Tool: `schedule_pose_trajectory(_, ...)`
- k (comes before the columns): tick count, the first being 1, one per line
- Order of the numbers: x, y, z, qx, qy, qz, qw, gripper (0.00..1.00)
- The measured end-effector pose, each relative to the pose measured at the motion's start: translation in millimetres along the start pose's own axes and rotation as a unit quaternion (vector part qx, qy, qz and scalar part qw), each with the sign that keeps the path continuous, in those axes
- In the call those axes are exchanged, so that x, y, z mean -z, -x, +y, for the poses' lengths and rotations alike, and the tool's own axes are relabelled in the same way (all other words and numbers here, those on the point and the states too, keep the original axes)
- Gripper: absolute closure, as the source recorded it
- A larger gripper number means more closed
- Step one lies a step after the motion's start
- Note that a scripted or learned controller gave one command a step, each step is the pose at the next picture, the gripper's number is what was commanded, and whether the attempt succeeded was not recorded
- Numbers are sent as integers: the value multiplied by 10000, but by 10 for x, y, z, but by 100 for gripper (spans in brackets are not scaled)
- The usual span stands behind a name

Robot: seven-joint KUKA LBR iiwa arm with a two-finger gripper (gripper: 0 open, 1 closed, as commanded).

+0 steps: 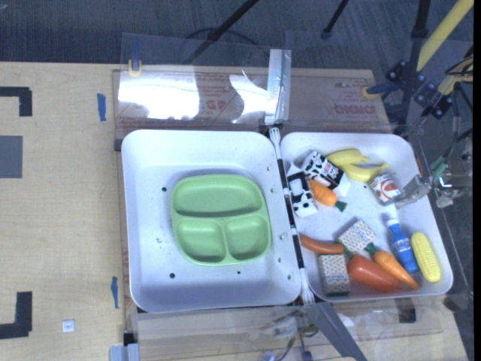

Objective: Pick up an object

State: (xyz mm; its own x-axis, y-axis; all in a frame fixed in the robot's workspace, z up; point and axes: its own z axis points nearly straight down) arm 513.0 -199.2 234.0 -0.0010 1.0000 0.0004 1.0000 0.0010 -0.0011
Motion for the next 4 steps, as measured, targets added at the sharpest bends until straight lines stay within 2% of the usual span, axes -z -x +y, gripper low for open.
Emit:
schedule_pose_trajectory(1,-917,-99,859,374,14,-8,9993,0)
schedule_pose_trajectory(2,-1480,-353,1491,597,-7,-9,9982,0)
schedule_pose_trajectory(3,-1370,-366,1502,613,2,-18,9981,100)
schedule_pose_trajectory(4,-1369,-366,1503,613,4,-19,9981,0)
